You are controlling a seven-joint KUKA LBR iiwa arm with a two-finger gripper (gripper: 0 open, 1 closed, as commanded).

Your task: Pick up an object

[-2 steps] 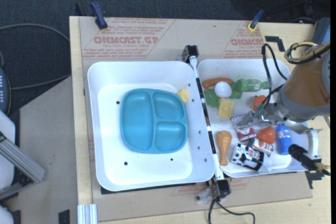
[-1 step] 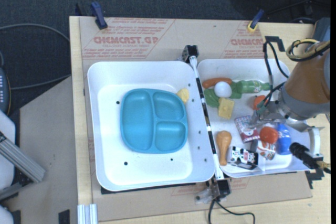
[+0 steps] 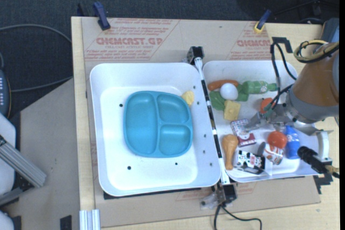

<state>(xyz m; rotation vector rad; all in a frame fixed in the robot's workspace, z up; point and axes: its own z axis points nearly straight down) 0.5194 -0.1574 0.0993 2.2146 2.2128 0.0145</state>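
Far to my gripper's left lies the left shallow white plastic bin (image 3: 108, 169), which holds a light blue three-compartment plastic plate (image 3: 157, 123), with a small pale yellow chunk (image 3: 187, 97) at the plate's upper right edge. My gripper (image 3: 257, 122) hangs low inside the right shallow white bin (image 3: 245, 66), reaching in from the right on my grey arm (image 3: 318, 89); whether it grips anything I cannot tell.

Above it lie a green crinkled wrapper (image 3: 256, 86), an orange carrot-shaped toy (image 3: 218, 84) and a white ball (image 3: 229, 91). Up-left sits a yellow cheese-like block (image 3: 232, 110). Below-left lies an orange cone-shaped toy (image 3: 230, 148). Below, a black-and-white patterned piece (image 3: 251, 161). Down-right, a red and white rounded toy (image 3: 275, 146) beside a blue piece (image 3: 292, 144).
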